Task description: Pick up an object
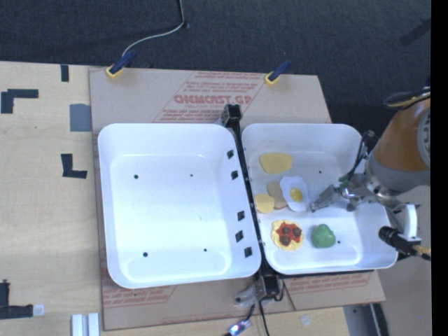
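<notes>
While the claw hangs low in the right bin, apparently empty and nearly closed, toy foods cluster just left: fried egg, pizza, green piece, presumably candidates for grasping.

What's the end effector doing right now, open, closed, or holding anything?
End effector: low in the right bin, beside the fried egg; whether it is open or closed cannot be told, and nothing is visibly held.

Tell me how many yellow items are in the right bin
2 plainly yellow: a yellow piece near the bin's top and a smaller yellow piece by the left wall. The fried egg between has a yellow yolk.
</notes>
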`<move>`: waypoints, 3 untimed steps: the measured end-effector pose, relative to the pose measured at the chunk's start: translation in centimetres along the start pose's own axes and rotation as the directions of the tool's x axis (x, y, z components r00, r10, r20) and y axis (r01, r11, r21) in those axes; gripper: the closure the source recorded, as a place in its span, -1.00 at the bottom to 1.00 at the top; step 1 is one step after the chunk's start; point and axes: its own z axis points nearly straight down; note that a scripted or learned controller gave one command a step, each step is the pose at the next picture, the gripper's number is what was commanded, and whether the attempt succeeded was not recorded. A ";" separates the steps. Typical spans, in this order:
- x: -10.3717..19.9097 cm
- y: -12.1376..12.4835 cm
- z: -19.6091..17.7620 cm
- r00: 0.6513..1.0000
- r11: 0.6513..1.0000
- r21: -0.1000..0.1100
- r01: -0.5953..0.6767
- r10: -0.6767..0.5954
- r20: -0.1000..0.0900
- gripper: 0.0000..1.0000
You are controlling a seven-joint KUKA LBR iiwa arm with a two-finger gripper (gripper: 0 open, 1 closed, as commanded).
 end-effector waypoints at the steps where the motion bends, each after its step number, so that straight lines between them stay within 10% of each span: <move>1: 7.0 6.3 -20.0 1.000 1.000 -0.027 0.014 -0.014 0.005 -1.00; 2: 20.3 6.1 -32.0 1.000 1.000 -0.023 0.020 -0.020 0.001 -1.00; 3: 19.5 6.0 -32.1 1.000 1.000 -0.008 0.008 -0.008 0.003 1.00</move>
